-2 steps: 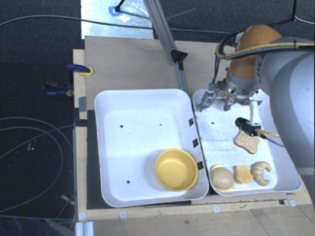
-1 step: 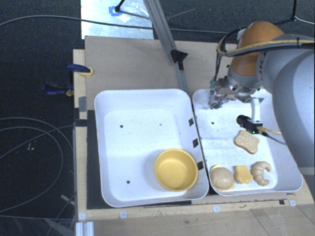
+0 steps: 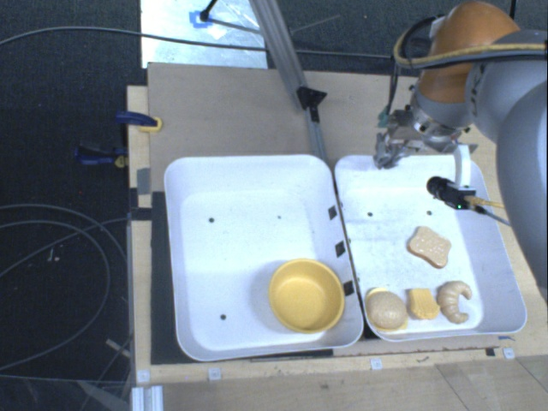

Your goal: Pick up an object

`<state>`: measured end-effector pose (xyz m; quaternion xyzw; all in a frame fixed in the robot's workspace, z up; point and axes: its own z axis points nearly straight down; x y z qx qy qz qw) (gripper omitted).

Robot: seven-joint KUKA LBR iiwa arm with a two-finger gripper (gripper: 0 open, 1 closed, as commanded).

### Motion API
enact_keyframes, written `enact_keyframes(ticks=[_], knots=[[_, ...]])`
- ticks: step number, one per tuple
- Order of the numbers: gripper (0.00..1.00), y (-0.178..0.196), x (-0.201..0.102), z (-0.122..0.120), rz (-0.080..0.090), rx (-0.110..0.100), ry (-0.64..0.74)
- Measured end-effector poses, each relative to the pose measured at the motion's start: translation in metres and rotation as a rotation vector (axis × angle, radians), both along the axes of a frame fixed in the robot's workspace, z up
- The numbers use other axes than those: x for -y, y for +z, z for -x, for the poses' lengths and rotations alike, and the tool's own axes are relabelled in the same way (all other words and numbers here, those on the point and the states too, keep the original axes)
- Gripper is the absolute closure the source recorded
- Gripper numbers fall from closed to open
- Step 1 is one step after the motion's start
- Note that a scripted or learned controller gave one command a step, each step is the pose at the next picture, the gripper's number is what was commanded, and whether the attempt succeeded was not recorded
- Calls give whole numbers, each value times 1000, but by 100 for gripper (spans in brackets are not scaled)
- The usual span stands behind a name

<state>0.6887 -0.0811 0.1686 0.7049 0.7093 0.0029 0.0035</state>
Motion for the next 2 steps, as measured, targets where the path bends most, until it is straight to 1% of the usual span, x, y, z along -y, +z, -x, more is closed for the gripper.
enact_keyframes(ticks=[1,2], knots=[[100,59,-7,5,0,-1,2],[100,75,-7,4,-1,-5,2]])
